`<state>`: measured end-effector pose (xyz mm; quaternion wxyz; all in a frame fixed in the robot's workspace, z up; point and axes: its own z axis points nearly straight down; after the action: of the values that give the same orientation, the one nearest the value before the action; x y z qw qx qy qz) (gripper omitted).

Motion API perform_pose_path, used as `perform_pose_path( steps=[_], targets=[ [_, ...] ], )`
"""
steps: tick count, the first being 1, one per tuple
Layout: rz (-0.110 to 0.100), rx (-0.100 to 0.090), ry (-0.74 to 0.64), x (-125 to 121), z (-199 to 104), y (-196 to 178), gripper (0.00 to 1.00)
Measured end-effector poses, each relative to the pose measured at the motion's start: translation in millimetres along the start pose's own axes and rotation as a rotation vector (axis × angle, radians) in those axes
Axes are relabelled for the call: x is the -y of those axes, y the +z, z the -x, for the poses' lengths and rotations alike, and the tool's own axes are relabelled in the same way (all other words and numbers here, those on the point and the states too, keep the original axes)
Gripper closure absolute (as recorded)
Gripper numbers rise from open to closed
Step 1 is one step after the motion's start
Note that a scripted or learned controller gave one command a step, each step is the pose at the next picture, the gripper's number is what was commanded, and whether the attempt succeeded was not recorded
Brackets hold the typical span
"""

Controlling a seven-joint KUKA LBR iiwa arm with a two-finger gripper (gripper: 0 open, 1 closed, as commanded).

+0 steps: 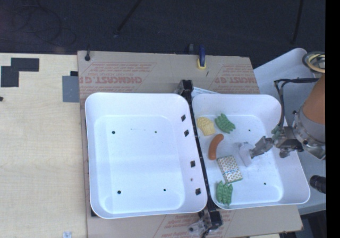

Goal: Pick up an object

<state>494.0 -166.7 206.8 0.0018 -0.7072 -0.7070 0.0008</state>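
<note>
A: Two white bins sit side by side on the bench; the left bin (138, 152) and the right bin (265, 189), which holds the objects.

B: Where is the arm?

A: The arm (313, 125) reaches in from the right over the right bin's right side, and the gripper (261, 147) points left, low above the bin floor. Whether its fingers are open or shut cannot be told; nothing is visibly between them.

B: And the objects?

A: Left part of the right bin: a yellow piece (206, 125), a green piece (224, 123), an orange sausage (215, 146), a patterned box (230, 168), a second green piece (224, 193). A translucent item (244, 153) lies just beside the gripper.
</note>
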Motion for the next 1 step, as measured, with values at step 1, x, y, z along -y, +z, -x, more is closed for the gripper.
perform_pose_path(
  steps=[1],
  targets=[
    [-0.001, -0.001, 0.000, 0.1, 0.7, -9.8, 1.00]
  ],
)
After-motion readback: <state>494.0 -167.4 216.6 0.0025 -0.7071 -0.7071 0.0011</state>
